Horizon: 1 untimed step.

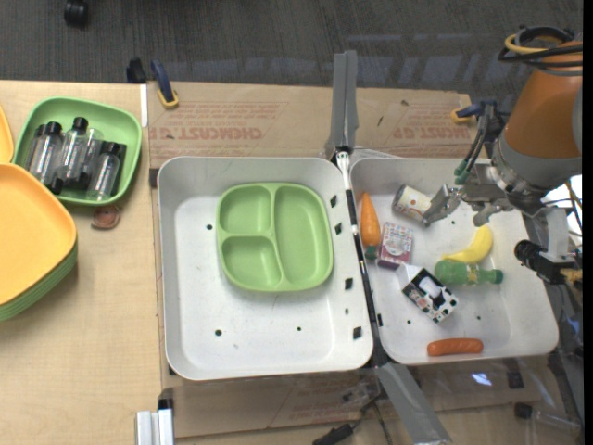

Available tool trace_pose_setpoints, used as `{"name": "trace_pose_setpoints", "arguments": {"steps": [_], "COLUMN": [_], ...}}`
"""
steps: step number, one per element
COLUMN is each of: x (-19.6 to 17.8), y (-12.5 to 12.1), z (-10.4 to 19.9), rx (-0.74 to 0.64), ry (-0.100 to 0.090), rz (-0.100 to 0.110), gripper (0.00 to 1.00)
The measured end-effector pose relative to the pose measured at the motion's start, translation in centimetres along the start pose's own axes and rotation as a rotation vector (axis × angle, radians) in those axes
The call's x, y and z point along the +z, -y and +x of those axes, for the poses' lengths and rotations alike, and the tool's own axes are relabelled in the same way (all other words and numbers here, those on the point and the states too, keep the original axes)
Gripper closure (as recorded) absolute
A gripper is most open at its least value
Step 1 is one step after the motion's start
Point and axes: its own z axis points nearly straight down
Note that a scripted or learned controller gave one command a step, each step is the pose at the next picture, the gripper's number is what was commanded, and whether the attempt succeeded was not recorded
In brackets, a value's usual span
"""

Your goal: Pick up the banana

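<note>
Arm over the right bin's far corner, banana not yet taken.

The banana [476,244] lies in the right bin [519,336], toward its right side, its lower end touching the green bottle [466,273], which crowds any approach from below. The gripper [454,197] hangs above and to the left of it, near the silver packet [411,200]; I cannot tell whether the fingers are spread or closed, and nothing is seen between them. Judgement: the arm is placed for a descent, but must shift toward the banana first. A carrot [370,221], pink packet [396,242], black-and-white box [430,295] and sausage [455,347] share the bin. The left bin [185,323] carries a green plate [275,237].
</note>
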Motion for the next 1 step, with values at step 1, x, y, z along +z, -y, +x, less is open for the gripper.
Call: {"name": "trace_pose_setpoints", "arguments": {"steps": [1], "x": [10.18], "y": [1.71], "z": [-3.58], "rx": [0.051], "ry": [0.0], "rz": [-0.001], "gripper": [0.0]}}
